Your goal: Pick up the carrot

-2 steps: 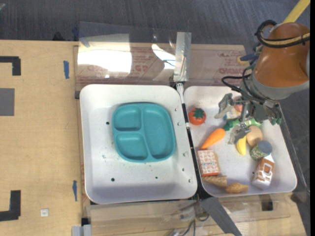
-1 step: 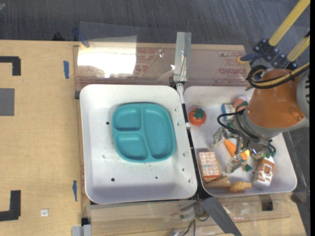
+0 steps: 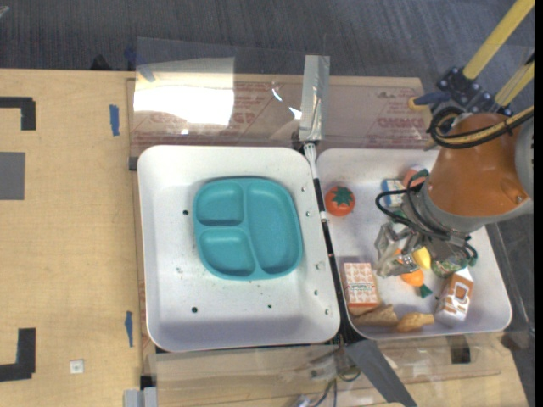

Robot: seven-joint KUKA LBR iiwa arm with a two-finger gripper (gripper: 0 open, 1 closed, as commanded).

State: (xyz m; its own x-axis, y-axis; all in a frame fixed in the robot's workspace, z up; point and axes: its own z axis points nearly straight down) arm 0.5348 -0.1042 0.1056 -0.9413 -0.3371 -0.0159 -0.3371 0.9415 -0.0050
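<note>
The carrot (image 3: 414, 277) is a small orange piece with a green top, lying in the right white bin (image 3: 496, 312) near its front. My gripper (image 3: 399, 259) hangs low over the bin, just left of and above the carrot, under the orange wrist band. Its metal fingers (image 3: 384, 246) stand apart, open, with their tips at the carrot's upper left end. I cannot make out whether they touch it. The wrist hides the bin floor behind the gripper.
Crowded around the carrot are a yellow-green item (image 3: 443, 267), a white and orange carton (image 3: 456, 297), a pink box (image 3: 360, 283), two brown bread pieces (image 3: 378, 315) and a red tomato (image 3: 340, 200). The left bin (image 3: 161, 227) holds a teal divided plate (image 3: 249, 226).
</note>
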